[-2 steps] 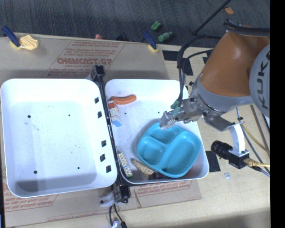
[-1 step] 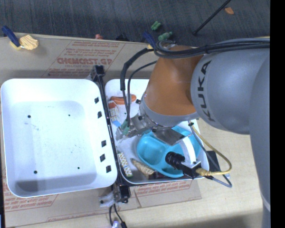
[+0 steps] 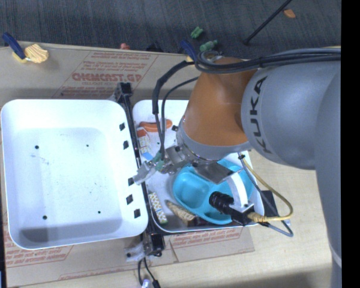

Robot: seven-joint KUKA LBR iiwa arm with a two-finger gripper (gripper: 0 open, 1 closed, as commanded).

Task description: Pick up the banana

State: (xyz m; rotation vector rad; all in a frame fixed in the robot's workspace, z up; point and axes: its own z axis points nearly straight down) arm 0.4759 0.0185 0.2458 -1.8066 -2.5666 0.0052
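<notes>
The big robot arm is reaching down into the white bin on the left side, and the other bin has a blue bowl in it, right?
Not quite. The camera view shows the arm reaching down into the right bin, the same one that holds the blue bowl. The left bin is the other one.

I'm looking down on a dark grey carpeted floor [image 3: 78,11] running along the top of my view, ribbed in fine lines. Below it sits the bench, its pale tan top [image 3: 300,233] showing at the lower right. A brown cardboard sheet [image 3: 96,68] with red printing covers much of the surface. A thin black rod [image 3: 276,14] slants across the floor at upper right, near a small orange scrap [image 3: 290,14]. Light is even, soft, no hard shadows.
</notes>
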